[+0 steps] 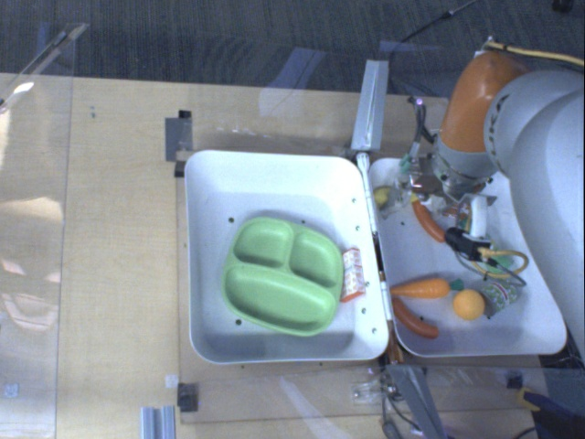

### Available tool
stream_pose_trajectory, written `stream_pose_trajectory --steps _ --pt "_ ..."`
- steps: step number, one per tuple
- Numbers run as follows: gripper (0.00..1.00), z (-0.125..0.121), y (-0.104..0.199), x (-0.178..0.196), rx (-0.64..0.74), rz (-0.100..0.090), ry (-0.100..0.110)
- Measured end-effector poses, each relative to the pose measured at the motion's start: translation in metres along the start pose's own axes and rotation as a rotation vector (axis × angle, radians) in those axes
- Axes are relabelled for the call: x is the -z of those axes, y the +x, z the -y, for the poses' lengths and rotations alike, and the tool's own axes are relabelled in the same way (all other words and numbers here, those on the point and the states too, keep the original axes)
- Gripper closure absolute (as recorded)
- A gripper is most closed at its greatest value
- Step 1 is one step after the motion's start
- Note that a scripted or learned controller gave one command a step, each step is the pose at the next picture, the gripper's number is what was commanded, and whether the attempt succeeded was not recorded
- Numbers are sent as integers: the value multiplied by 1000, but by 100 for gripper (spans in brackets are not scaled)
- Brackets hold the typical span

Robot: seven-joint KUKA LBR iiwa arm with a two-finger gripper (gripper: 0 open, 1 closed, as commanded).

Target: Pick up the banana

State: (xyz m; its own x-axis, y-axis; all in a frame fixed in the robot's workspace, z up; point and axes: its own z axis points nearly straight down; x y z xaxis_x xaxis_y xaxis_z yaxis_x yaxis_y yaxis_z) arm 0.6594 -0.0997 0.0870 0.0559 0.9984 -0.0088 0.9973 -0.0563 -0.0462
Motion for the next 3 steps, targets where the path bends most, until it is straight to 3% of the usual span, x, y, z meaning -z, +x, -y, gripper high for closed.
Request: stream_pose_trajectory --steps 1,3 --pt "0 4 -6 0 213 3 18" --pt "0 3 -6 0 189 -1 16"
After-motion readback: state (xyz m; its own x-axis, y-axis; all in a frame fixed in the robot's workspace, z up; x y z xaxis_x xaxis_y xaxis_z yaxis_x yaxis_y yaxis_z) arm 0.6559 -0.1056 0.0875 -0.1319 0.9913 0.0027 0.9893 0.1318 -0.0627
